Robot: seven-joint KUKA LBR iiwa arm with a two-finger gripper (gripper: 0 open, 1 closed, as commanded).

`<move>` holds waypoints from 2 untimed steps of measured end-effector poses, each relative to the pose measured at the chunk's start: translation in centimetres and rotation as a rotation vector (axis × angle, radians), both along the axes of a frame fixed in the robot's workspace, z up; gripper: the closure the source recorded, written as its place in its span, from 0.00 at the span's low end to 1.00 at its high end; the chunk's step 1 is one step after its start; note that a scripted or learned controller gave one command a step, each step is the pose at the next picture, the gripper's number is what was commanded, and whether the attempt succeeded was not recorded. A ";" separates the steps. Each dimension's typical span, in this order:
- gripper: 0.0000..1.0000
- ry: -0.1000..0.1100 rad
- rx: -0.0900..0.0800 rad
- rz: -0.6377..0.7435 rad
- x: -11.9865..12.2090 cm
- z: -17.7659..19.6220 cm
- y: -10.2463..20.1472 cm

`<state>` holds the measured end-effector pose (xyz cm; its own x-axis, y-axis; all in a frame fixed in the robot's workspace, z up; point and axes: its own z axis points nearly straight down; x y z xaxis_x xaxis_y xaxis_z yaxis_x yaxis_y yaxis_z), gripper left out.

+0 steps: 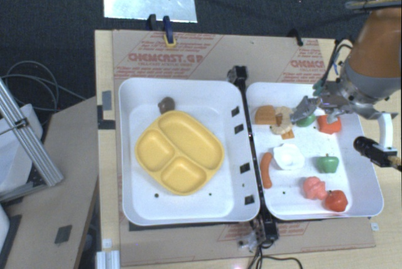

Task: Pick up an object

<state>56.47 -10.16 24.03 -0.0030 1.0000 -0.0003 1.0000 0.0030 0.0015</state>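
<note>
The likeliest target is a small green piece [306, 119] in the upper part of the right bin [370, 195], lying just beside a bread-like toy [266, 114] and a pale crumbly bit [281, 127], with an orange-red toy [329, 125] on its other side. The gripper [306, 110] sits right over that green piece, low in the bin; how its jaws stand cannot be told, since the wrist hides them. Nothing can be seen held.

By the look of it, the step in hand is the reach or descent onto a pick (no lift is evident). The next move calls for closing squarely on one item without catching its close neighbours, then rising straight up.

Further out in the same bin lie a white cup-like piece [287, 156], a sausage [266, 170], a green pepper [327, 163], a pink toy [313, 186] and a red tomato [336, 200]. The left bin [135, 198] bears a yellow divided plate [179, 152] and a small brown object [166, 104] near it.
</note>
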 end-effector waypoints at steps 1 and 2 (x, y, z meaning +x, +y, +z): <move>0.00 0.008 -0.001 -0.009 -2.9 -8.3 -7.0; 0.00 0.005 0.001 -0.007 -8.1 -15.9 -10.8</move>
<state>48.36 -20.91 8.09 0.0041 1.0000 0.0005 1.0000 -0.0041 -0.0033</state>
